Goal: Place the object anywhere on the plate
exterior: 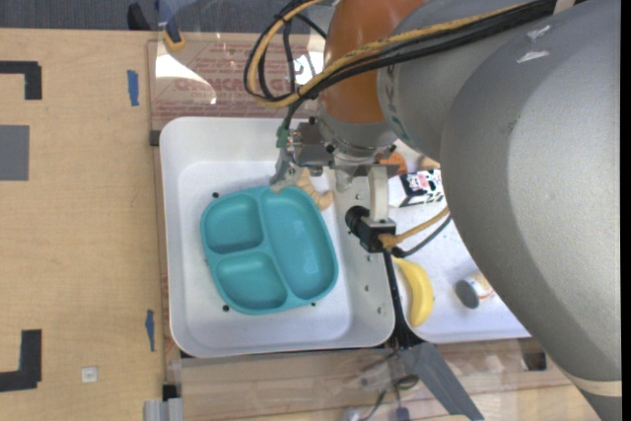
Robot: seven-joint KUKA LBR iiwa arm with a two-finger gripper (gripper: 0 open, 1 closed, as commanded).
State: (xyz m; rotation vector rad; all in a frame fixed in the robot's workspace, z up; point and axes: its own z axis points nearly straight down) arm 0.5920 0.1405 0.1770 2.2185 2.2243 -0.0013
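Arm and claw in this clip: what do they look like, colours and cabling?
The arm is bulky, smooth and grey, with a rounded orange band above the wrist. Black and yellow cables loop beside the band and run along the arm. The claw is a small dark metal assembly below the wrist.

The plate (268, 249) lies open; the arm (513, 143) overhangs the right bin (449, 320).

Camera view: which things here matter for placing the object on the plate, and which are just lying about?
Belongs to the job:
- teal divided plate in the left bin
- gripper, at the plate's far edge
- small tan object under the gripper; hold unclear

Lying about, right bin:
- banana
- small silver piece
- black-and-white item
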